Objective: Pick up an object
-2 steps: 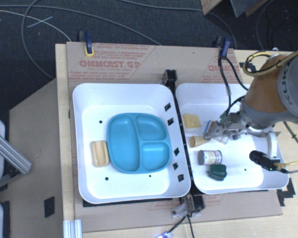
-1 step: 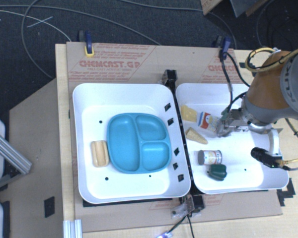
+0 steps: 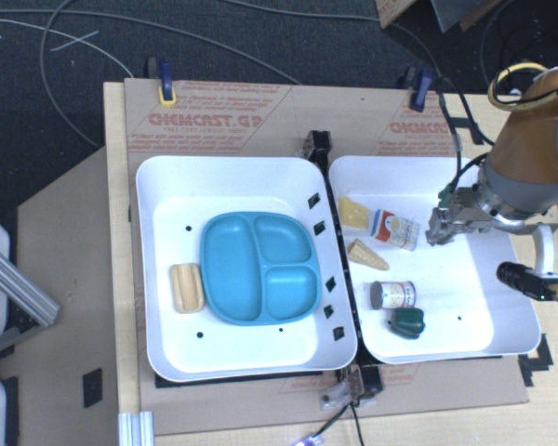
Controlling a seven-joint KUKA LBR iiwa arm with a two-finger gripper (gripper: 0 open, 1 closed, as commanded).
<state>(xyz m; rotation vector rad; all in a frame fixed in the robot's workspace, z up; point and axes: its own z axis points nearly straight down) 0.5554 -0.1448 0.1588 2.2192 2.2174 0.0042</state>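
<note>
Arm enters from the right edge of the frame, orange band at upper right. Jaws sit over the right bin, in its upper middle, just right of the small can with the red and white label. From this slanted view you cannot tell whether the jaws are apart or together; nothing is visibly between them, so treat the grasp as not yet made.

Candidates in the right bin:
- labelled can, lying on its side, nearest the jaws
- pale yellow block, upper left of the bin, near the divider
- tan wedge, just below the block
- small jar with grey lid, lying on its side, lower middle
- dark green piece, touching or just below the jar

Left bin: blue divided plate in the centre, tan sponge-like block just left of it. Well apart from the arm; leave these.

Advice for this step: go for the labelled can, as it needs the least travel. It is a cylinder on its side and will likely roll, so set the jaws across its round body, not along its length, and come straight down before closing. Keep clear of the yellow block beside it. Lift slowly and check that something actually sits between the jaws before you log a success.
</note>
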